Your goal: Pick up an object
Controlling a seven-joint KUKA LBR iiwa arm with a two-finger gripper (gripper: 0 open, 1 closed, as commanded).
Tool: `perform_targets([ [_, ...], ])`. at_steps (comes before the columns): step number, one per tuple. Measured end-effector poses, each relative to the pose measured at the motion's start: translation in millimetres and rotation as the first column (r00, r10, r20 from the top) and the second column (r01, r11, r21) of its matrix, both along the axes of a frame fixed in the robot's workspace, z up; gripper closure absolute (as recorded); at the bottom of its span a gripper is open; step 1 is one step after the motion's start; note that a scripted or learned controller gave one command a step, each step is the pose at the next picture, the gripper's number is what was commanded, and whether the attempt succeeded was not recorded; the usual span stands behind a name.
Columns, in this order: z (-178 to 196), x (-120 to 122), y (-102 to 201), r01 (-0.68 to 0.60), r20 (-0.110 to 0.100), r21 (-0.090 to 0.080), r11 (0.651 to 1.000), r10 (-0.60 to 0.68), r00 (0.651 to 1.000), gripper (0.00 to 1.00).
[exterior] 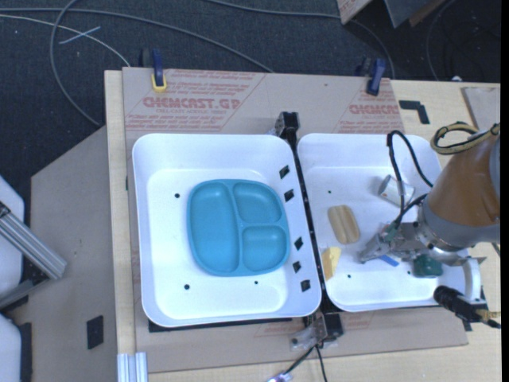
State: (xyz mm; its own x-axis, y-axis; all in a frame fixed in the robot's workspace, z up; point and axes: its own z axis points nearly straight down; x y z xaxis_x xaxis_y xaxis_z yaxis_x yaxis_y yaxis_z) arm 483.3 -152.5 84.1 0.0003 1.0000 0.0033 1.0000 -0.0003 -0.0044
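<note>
While the grey-and-orange arm (465, 193) leans in low over the right bin (350, 153), its gripper (382, 249) hangs near a tan block (343, 224) and a small yellow piece (330, 261); whether its tips are spread is not discernible. Both pieces look light and rigid, the tan one likeliest to be gripped across its narrow sides. A blue divided plate (238, 227) sits in the left bin (155, 237).

Blue plate (238, 227), tan block (344, 224), white bins (151, 213)
</note>
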Motion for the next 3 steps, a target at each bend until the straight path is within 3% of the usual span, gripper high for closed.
perform_targets([
  [1, 11, 1, 0, 0.001, 0.003, 0.000, 1.000, -0.001, 1.000, 1.00],
  [3, 118, 0, 5, -0.002, 0.011, -0.005, 1.000, 0.002, 1.000, 1.00],
])
